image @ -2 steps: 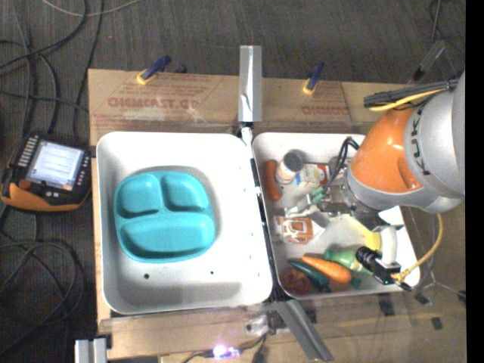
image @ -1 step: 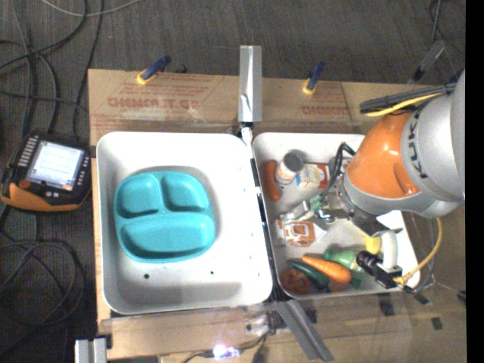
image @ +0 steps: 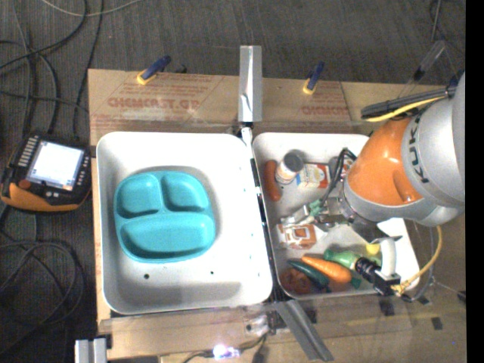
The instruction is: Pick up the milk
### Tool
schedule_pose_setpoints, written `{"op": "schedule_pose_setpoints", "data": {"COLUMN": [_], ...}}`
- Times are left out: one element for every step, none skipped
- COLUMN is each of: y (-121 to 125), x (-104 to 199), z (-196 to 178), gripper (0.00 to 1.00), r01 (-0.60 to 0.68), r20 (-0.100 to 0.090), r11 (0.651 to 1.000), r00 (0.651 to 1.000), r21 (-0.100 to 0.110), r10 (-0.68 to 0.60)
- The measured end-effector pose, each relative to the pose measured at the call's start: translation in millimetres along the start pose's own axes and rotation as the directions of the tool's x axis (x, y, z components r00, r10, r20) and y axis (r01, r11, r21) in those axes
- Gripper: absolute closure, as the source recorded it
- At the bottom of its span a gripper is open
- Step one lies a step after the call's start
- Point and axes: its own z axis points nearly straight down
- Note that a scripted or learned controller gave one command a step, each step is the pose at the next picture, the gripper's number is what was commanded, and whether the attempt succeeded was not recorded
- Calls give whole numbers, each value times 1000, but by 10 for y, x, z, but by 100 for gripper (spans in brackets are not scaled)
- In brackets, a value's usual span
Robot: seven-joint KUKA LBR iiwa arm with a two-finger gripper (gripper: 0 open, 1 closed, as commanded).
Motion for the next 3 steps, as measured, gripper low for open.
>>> {"op": "schedule_pose_setpoints", "data": {"y": [1,-4,-5], "x": [-4,58,61], "z": [-5,-99,-97], "gripper": [0,100,0], "r01": [179,188,188], "r20": [2,-11,-12], "r11": [984,982,982], "r00": [984,982,982], "r21": [0,7,7], "r10": [-179,-188,-188]}}
